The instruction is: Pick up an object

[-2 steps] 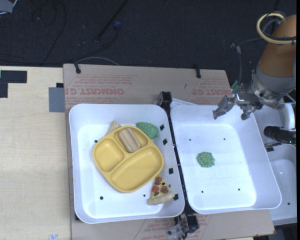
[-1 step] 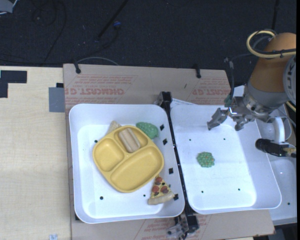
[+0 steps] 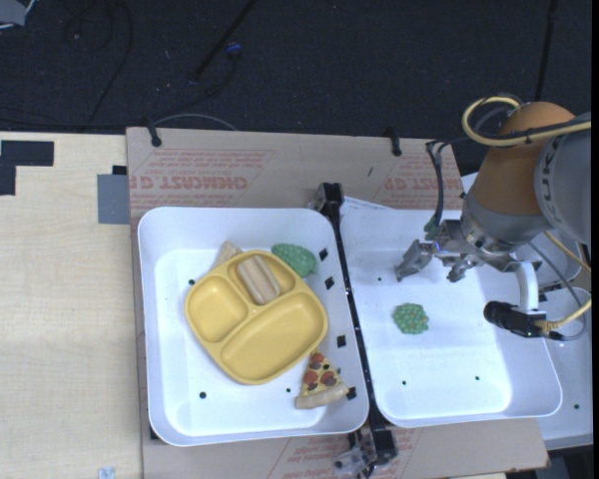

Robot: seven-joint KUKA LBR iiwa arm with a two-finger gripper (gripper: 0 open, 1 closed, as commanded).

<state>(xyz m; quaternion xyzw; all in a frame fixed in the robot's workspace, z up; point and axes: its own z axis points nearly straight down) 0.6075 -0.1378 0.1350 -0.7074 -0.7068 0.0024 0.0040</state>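
A small green bumpy ball, like a cluster of peas (image 3: 410,318), lies in the middle of the right bin (image 3: 479,387). My gripper (image 3: 435,265) hangs over the upper part of that bin, a little above and to the right of the green ball and apart from it. Its two fingers (image 3: 413,263) are spread and hold nothing, so the gripper is open. The grey arm with its orange band (image 3: 519,173) comes in from the right.
The left bin (image 3: 165,367) holds a yellow divided plate (image 3: 230,312) with a tan bread roll (image 3: 259,278) in one section. A green leafy piece (image 3: 296,258) lies at the plate's upper edge and a pizza slice (image 3: 321,381) below it. A black divider (image 3: 341,287) separates the bins.
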